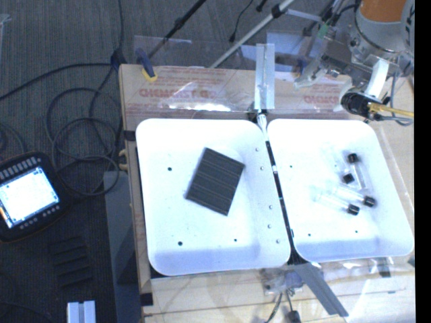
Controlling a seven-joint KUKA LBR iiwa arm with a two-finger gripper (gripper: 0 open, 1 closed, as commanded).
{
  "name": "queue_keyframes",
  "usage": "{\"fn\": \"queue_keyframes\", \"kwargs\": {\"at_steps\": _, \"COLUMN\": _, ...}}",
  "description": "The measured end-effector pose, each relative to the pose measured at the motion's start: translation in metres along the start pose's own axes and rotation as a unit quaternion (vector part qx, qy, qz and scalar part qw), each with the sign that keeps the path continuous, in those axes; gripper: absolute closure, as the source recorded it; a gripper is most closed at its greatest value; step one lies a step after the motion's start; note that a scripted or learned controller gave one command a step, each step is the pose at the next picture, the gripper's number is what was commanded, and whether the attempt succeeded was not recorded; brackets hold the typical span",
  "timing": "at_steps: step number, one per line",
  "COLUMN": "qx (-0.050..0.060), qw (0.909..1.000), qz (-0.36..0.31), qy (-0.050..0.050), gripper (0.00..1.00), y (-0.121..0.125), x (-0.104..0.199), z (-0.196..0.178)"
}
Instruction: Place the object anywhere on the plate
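Two shallow white bins sit side by side on the surface. In the left bin (161, 247) a dark ribbed plate (215, 181) lies flat, turned at a slant, a little right of the bin's middle and nearer its far edge than its near one. Bare white floor surrounds it on every side, widest toward the near-left corner; its right corner comes near the divider between the bins but stays apart from it.

In the right bin (316, 241) several small clear vials with black caps (351, 180) lie in a loose cluster toward the right edge, about midway between far and near rims. The left half and near part of that bin's floor lie open.

The arm (387, 2), with its orange band, hangs above the far-right corner of the surface, beyond the right bin's far rim. The gripper (360, 86) sits there above the taped far edge, well apart from the vials; whether its fingers are apart or together cannot be told.
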State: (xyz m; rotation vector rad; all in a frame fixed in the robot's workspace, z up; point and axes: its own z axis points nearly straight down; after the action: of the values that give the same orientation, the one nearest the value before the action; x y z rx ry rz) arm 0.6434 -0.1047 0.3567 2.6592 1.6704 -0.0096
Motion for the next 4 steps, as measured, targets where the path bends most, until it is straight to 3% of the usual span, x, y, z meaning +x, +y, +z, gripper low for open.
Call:
{"fn": "queue_keyframes", "kwargs": {"at_steps": 1, "qx": 0.000, "qw": 1.0000, "qz": 0.000, "qy": 0.000, "gripper": 0.00, "y": 0.000, "x": 0.000, "z": 0.000}}
{"fn": "queue_keyframes", "kwargs": {"at_steps": 2, "qx": 0.000, "qw": 1.0000, "qz": -0.002, "qy": 0.000, "gripper": 0.00, "y": -0.052, "x": 0.012, "z": 0.025}}
{"fn": "queue_keyframes", "kwargs": {"at_steps": 3, "qx": 0.000, "qw": 0.9977, "qz": -0.067, "qy": 0.000, "gripper": 0.00, "y": -0.054, "x": -0.026, "z": 0.024}}
{"fn": "queue_keyframes", "kwargs": {"at_steps": 4, "qx": 0.001, "qw": 0.9946, "qz": -0.104, "qy": 0.001, "gripper": 0.00, "y": -0.094, "x": 0.007, "z": 0.062}}
